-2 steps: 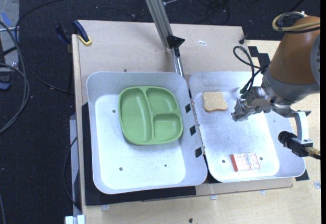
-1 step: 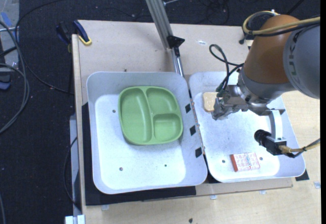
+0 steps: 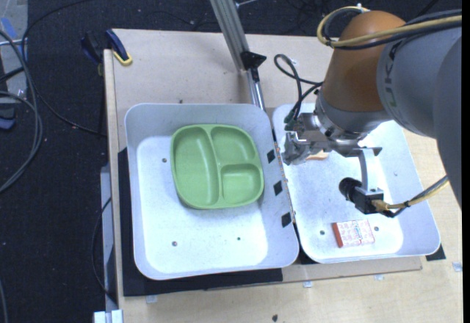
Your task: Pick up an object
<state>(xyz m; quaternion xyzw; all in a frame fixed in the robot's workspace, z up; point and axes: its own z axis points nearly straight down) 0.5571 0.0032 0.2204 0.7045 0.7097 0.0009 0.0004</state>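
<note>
Nearest, a small packet [image 3: 353, 233] is lying below the end effector [image 3: 296, 147], whose grip cannot be made out.

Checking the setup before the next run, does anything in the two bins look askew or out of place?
Nothing looks spilled or damaged. The green divided plate sits slightly rotated in the left bin, and a small red-and-white packet lies flat in the right bin. The claw is low by the right bin's left wall.

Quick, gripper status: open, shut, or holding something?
Gripper: cannot be told; it is low in the right bin, near the bin's upper left corner.
</note>
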